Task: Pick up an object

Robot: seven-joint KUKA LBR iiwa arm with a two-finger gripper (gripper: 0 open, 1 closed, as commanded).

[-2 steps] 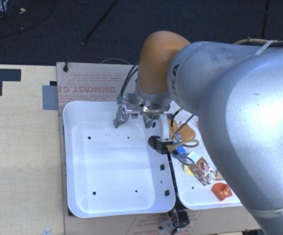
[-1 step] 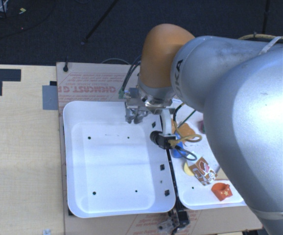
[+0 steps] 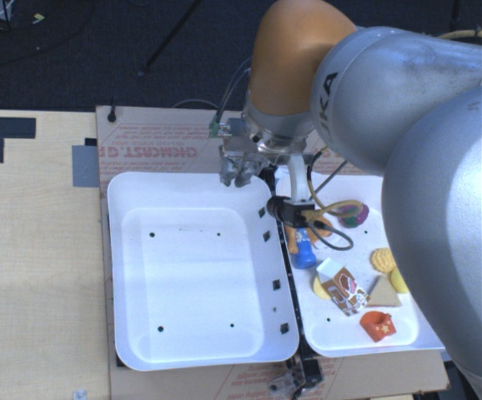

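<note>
My gripper hangs over the far rim of the left bin, near its right corner, below the orange band of the arm. I see nothing held in it. The objects lie in the right bin: a blue piece, an orange loop-shaped item, a purple and yellow item, a round yellow biscuit shape, a small brown and white box, a tan wedge and a red piece. The arm hides the right bin's far and right parts.
A black divider with clips runs between the two bins. The bins sit on a cardboard sheet on a light wooden bench. Cables trail from the wrist toward the right bin.
</note>
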